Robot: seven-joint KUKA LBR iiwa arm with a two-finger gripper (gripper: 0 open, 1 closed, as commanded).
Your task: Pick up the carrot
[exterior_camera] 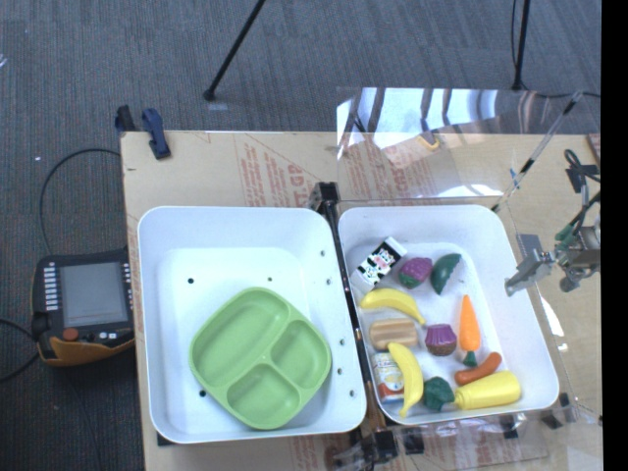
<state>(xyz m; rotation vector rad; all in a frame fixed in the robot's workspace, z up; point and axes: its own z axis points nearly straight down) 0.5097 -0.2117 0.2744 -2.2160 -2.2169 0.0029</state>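
Carrot [469, 324] sits in the right bin [500, 226], right of centre, lying roughly upright in view with the tip pointing toward the far wall. It's not held by anything. Neighbours: purple onion-like piece [441, 339] just beside it on the left, red sausage [478, 368] just below, yellow bottle [486, 392] beyond that near the front wall. Dark green vegetable [445, 272] is up and left of it, apart from the carrot.

The rest of that bin holds two bananas [392, 302] [406, 376], a bread roll [392, 333], a small milk carton [380, 261], a purple veg [416, 271], broccoli [438, 392] and a can [389, 376] partly under the lower banana.

Left bin [177, 234] holds a green divided plate [260, 357], lying flat.

Gripper [574, 258] is off the right side of the right bin, over the bench [294, 165], well apart from the carrot. Can't tell the state of the jaws from here; it's a small, cluttered shape at the edge.

Teach pendant [83, 305] sits on the floor left of the bench.
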